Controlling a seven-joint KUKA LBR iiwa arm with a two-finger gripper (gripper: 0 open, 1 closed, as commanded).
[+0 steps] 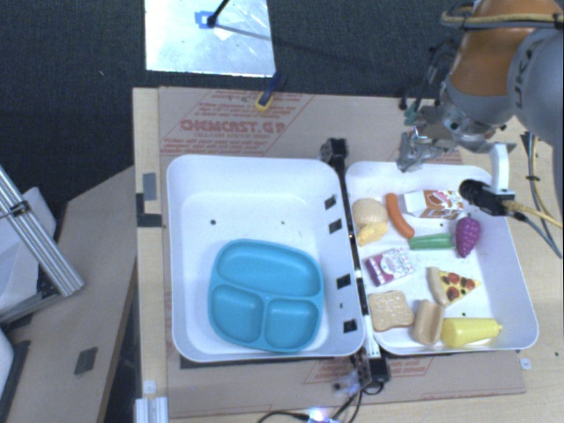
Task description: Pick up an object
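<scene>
My gripper (412, 155) hangs over the back rim of the right bin (515, 276), with nothing seen between its fingers. Below it in that bin lie toy foods: a white milk carton (434, 204), an orange sausage (399, 215), a pale bread roll (367, 210), a yellow piece (372, 233), a green stick (431, 241), purple grapes (467, 234), a pink packet (389, 265), a pizza slice (451, 284), a cracker (389, 309), a tan bun (428, 321) and a yellow bottle (471, 330).
The left bin (256, 188) holds a blue divided plate (265, 293). A black divider with clips (344, 236) runs between the bins. A shiny metal sheet (210, 25) lies behind the bench. An aluminium frame (35, 245) stands at the left.
</scene>
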